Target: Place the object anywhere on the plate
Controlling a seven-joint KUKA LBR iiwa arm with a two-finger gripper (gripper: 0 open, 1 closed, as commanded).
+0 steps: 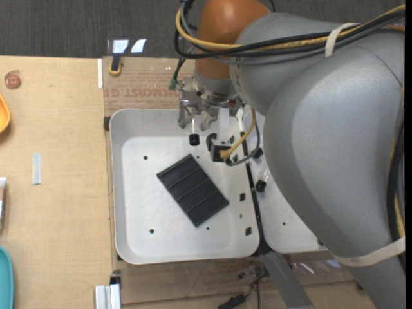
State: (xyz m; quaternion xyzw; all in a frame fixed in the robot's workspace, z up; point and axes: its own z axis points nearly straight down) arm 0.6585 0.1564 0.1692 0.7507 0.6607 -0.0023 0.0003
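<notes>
One arm (322, 108) reaches in from the right, with one orange band (228, 15) above its wrist and one gripper (193, 122) at its end. Two shallow white bins sit side by side on the counter (51, 205): the left bin (129, 237) in plain sight, the right bin (283, 227) mostly hidden under the arm. One dark, ribbed rectangular plate (193, 190) lies in the left bin. On the bare counter to the left lies one small pale strip (36, 169), and one small reddish round mark (12, 79) sits near the far corner. Several cables, at least two, loop around the wrist (193, 34).
</notes>
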